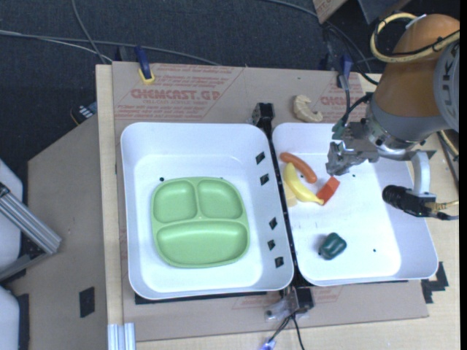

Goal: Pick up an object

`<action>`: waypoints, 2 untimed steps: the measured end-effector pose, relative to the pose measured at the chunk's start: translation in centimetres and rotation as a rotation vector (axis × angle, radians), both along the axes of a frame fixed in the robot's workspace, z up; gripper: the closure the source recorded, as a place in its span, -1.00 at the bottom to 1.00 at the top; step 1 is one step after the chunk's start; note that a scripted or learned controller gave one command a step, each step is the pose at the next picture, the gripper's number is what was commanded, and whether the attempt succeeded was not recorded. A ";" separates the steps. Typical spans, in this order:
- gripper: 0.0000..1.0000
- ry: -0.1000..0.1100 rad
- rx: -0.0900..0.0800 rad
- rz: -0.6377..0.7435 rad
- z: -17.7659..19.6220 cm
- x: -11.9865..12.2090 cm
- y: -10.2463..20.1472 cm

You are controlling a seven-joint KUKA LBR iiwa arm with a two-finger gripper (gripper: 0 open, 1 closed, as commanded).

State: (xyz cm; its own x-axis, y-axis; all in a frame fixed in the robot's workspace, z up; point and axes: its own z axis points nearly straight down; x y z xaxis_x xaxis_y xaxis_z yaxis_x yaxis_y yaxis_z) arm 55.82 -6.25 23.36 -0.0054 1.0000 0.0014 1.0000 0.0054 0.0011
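The tabletop (219, 86) was a flat sheet of brown cardboard, printed in red with what read as "CHEMCAST GP", up and to the left of the jaws (340, 165). Two shallow white bins of smooth plastic sat on it: the left bin (139, 195) well to the left of the jaws, the right bin (379, 224) beneath them. A pale green plate (200, 220) with three rounded compartments lay in the left bin. Just below and left of the jaws lay a curved yellow banana (299, 189), an orange sausage (300, 165) and a small red block (328, 189). Further below sat a glossy dark green pepper (333, 246). Whether the jaws were spread or pressed together could not be told.
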 end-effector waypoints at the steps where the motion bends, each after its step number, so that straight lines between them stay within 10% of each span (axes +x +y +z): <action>1: 1.00 -0.001 0.000 0.000 0.5 1.1 4.9; 2: 1.00 0.000 0.000 0.000 -0.7 2.4 10.1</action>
State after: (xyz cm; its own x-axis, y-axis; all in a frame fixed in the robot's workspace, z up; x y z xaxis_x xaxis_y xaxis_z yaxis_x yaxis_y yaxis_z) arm 58.26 3.88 22.63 -0.0056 1.0000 0.0017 1.0000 0.0056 0.0006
